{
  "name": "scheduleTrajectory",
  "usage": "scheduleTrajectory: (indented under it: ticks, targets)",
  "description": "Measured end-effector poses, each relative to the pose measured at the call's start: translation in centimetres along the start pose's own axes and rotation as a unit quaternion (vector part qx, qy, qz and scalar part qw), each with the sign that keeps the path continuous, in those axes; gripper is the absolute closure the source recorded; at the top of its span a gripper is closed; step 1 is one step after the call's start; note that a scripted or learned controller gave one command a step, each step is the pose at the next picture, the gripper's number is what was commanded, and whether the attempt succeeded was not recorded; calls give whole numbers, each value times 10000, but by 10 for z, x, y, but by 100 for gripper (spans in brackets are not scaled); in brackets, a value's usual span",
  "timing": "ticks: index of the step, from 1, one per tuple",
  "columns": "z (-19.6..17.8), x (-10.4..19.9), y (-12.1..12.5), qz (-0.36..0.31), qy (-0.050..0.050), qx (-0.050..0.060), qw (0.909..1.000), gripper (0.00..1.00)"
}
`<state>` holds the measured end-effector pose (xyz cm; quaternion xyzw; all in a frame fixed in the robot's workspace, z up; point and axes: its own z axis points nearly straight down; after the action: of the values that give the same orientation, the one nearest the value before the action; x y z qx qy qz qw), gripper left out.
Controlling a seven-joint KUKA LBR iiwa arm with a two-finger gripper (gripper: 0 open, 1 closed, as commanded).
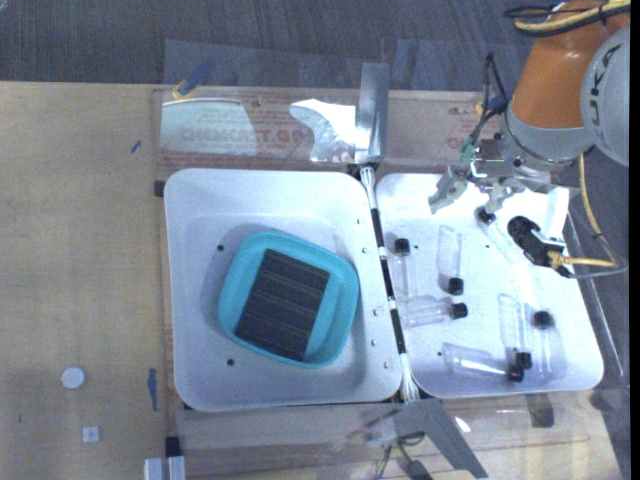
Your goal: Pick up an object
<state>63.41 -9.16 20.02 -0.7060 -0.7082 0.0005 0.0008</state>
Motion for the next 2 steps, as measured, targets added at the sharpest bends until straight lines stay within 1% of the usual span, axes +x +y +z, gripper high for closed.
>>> scheduleTrajectory:
  ticks: [1,2]
  targets:
    - [61,-57,-83,-659,-2,-6,9978,0]
    - [112,-60,-81,-930,-8,-47,9957,0]
